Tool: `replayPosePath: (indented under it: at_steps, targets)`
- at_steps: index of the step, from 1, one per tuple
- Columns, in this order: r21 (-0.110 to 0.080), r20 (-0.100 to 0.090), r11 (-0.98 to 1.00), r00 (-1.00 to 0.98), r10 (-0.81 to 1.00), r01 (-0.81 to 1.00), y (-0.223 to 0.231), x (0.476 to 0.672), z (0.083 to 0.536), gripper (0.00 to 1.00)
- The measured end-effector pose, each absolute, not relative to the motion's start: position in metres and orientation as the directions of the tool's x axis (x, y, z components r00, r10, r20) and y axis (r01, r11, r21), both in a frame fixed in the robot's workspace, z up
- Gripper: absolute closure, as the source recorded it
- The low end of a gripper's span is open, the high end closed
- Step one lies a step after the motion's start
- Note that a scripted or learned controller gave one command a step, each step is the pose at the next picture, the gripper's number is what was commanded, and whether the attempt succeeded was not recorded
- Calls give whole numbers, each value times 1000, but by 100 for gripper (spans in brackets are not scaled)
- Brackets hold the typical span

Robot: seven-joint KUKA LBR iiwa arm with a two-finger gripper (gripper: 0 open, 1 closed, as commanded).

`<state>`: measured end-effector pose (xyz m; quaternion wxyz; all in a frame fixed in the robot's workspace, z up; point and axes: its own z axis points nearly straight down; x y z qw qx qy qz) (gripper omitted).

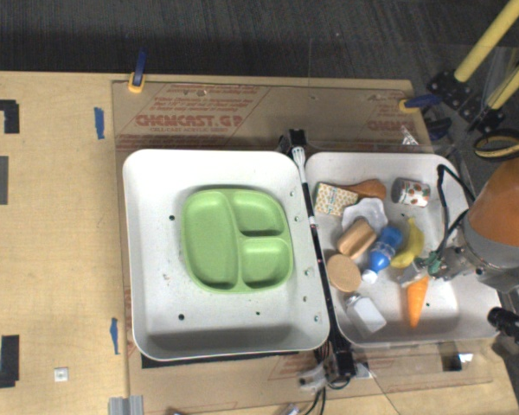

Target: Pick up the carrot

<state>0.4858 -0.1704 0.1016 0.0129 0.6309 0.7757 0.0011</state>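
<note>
We see a tan desk [52,258] bearing two white bins on dark carpet [242,15]. The carrot [415,301] lies in the right bin [467,305]. We cannot tell the tool's [438,264] state.

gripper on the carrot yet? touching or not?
Cannot tell. In the camera view the gripper sits right at the top end of the carrot in the right bin, but the wrist hides the fingertips, so neither contact nor gap shows plainly.
</note>
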Motion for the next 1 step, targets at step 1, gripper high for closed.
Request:
replayPosePath:
  at_steps: [1]
  targets:
    - [3, 0, -169, 169, 986, 986, -131, 481, 208, 100]
